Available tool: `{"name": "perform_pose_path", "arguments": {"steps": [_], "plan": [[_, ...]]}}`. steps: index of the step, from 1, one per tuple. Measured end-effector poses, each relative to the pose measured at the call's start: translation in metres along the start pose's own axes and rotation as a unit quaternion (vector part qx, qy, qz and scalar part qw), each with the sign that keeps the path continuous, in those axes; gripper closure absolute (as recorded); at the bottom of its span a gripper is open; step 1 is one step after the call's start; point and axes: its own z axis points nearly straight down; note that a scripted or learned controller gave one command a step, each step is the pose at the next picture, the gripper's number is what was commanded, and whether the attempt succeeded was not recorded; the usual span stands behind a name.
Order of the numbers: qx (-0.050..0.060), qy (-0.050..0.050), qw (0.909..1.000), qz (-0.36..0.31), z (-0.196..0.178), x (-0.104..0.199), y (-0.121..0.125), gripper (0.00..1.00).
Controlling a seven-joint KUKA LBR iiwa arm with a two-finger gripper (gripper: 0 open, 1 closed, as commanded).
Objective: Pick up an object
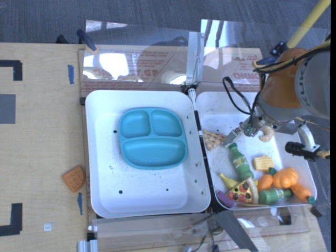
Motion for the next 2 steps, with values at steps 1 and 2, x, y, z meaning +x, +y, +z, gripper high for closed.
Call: {"name": "perform_pose_path", "arguments": {"steps": [1, 2], "plan": [[0.0, 0.001, 1.0, 0.005, -0.002, 0.038, -0.057, 0.0], [-0.003, -0.003, 1.0, 0.004, -0.014, 0.036, -0.054, 1.0]]}}
